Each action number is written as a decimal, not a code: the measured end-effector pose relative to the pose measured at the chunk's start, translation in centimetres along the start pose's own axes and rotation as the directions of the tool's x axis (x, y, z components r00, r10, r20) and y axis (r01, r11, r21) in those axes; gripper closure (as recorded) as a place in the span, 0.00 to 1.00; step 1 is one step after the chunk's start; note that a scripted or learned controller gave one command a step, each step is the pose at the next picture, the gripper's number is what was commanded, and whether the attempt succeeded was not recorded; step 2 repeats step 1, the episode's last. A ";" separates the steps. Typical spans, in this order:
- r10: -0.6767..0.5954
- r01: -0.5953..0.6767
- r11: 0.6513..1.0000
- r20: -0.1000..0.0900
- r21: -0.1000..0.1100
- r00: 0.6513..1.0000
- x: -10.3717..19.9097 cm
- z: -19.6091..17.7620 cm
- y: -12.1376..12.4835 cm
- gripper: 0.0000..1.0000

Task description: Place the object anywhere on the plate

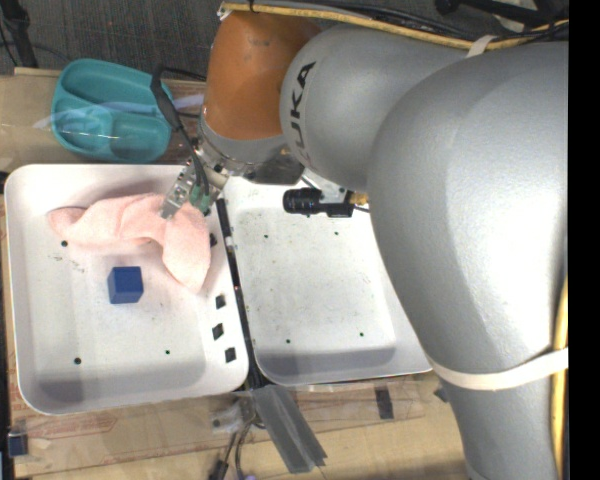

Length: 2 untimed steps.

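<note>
A small blue cube (126, 284) sits on the floor of the left bin (40, 368), near its middle. Just above it lies a pink, soft-looking, crumpled piece (140, 226) that stretches from the bin's left side to its right wall. My gripper (183, 198) hangs over the upper right edge of this pink piece, close to it or touching it. It is well up and to the right of the cube. The orange wrist band (245, 78) and the grey arm cover the view's upper right.
A teal dish-like object (110, 110) in clear wrapping lies on the bench behind the left bin. The right bin (320, 298) shows a speckled white floor, its right part hidden under the arm. A black divider (230, 278) runs between the bins.
</note>
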State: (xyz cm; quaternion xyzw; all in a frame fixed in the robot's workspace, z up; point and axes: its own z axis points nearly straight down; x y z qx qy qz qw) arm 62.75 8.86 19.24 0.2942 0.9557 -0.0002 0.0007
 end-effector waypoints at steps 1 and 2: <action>0.065 -0.065 0.998 -0.003 0.002 0.998 6.3 -2.2 1.7 1.00; 0.065 -0.065 0.998 -0.003 0.002 0.998 6.3 -2.2 1.7 1.00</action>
